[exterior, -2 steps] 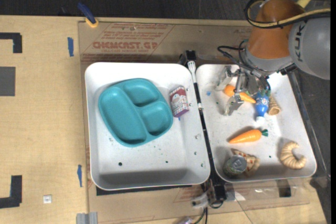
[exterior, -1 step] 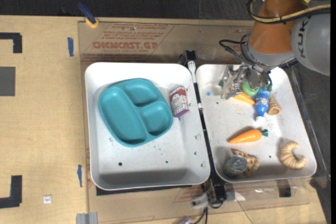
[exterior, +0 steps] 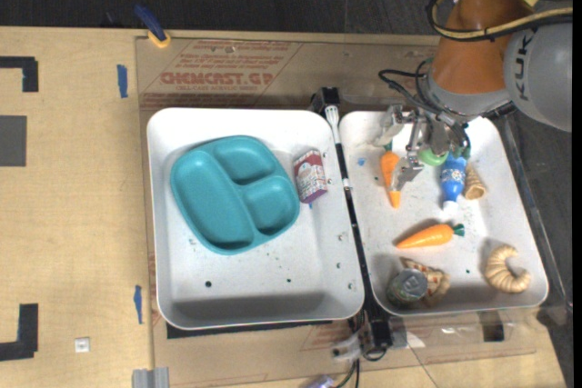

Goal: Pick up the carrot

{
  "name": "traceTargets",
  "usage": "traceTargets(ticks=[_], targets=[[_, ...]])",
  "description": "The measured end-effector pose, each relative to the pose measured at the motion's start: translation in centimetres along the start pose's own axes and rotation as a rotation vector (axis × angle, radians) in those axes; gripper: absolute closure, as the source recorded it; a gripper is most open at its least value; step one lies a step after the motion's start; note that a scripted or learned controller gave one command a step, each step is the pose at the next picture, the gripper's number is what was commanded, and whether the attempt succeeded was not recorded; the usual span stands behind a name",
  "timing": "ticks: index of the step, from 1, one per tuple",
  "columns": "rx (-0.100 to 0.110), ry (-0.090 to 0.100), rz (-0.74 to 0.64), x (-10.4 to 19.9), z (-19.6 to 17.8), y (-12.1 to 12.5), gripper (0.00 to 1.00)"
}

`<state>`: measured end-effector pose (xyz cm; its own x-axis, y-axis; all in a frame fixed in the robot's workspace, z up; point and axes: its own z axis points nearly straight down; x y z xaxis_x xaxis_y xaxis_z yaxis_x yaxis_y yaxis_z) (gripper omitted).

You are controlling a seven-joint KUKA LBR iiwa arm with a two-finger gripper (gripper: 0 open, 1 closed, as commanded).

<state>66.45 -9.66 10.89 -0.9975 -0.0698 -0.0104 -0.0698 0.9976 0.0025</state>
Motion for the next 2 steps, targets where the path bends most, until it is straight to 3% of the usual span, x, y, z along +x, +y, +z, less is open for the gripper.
traceTargets(ticks=[1, 2], targets=[[0.002, -0.002, -0.145, 4.7, 1.9, -0.4, 0.0], [0.006, -0.017, -0.145, 4.2, 0.4, -0.4, 1.0]])
